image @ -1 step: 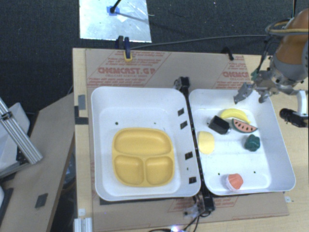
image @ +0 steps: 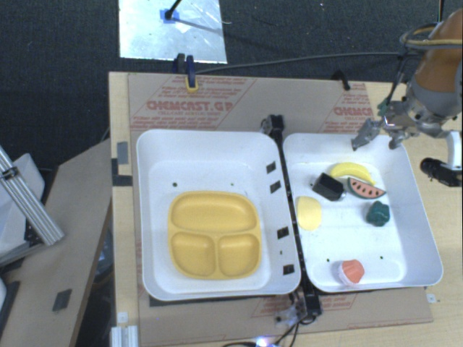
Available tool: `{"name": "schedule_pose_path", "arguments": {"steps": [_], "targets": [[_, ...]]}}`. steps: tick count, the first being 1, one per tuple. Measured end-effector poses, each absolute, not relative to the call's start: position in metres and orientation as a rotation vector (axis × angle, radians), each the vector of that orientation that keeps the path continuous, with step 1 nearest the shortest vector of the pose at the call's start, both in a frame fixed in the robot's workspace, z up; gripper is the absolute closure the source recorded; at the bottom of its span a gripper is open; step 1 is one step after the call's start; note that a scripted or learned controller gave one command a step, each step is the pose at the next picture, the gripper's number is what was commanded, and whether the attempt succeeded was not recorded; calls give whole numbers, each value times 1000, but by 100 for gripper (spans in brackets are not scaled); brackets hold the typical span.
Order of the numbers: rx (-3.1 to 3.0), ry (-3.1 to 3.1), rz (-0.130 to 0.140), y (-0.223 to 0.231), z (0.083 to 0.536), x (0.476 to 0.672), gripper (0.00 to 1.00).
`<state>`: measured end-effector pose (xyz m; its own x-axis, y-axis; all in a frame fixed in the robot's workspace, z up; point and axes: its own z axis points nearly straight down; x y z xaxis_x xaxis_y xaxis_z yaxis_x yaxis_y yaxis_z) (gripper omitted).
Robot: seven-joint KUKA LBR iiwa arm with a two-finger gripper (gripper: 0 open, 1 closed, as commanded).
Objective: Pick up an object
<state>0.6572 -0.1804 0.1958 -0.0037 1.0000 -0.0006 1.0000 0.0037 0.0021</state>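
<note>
The right bin point(image: 412, 255) holds several small things: a yellow banana point(image: 351, 170), a watermelon slice point(image: 365, 189) just below it, a black block point(image: 328, 186) to their left, a pale yellow round piece point(image: 309, 212), a teal lump point(image: 377, 213) and a red and white piece point(image: 351, 271) near the front wall. My gripper point(image: 376, 140) hangs over the bin's far right corner, above and behind the banana. Its fingers are spread open with nothing between them.
The left bin point(image: 155, 194) holds a yellow divided plate point(image: 214, 233). A black hinge strip point(image: 283, 194) runs between the two bins. A sheet of foil point(image: 172, 20) lies on the dark floor behind the bench.
</note>
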Motion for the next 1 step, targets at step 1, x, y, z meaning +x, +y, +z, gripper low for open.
{"name": "schedule_pose_path", "arguments": {"steps": [1], "targets": [[2219, 2222, -1, -189, 151, 655, 0]]}}
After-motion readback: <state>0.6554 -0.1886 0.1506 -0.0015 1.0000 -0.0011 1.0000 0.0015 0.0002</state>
